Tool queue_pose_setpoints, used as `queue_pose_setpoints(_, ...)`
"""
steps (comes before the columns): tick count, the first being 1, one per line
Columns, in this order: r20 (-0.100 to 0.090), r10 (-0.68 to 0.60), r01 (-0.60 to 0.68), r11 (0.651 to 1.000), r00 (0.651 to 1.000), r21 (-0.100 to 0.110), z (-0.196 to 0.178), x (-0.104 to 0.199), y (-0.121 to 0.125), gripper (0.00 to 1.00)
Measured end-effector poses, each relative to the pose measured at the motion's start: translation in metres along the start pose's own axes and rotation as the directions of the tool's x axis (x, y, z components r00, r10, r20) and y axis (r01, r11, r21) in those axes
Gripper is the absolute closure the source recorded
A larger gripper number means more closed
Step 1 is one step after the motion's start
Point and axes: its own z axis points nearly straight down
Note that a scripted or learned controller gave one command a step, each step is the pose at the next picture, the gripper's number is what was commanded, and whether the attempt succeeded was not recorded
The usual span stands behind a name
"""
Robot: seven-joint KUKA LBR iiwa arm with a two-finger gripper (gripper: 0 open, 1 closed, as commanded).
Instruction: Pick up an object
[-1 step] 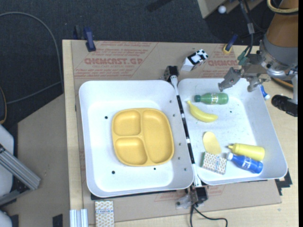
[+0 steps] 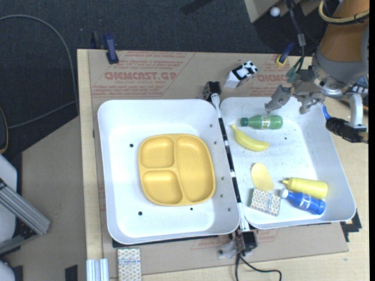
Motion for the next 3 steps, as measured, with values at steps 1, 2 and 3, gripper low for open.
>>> queue_pose_setpoints(1, 0.002, 0.0, 0.0, 1.0, 1.0, -0.005, -0.001, -0.033, 0.021, 0.0)
queue_pose_setpoints(2, 0.0, 0.0, 0.0, 1.0, 1.0, 0.0, 0.034, -0.027, 0.005, 0.0)
queue_pose_setpoints(3, 0.0, -0.001, 0.001, 1.0, 1.0, 0.0, 0.065, -0.007, 0.001, 0.0)
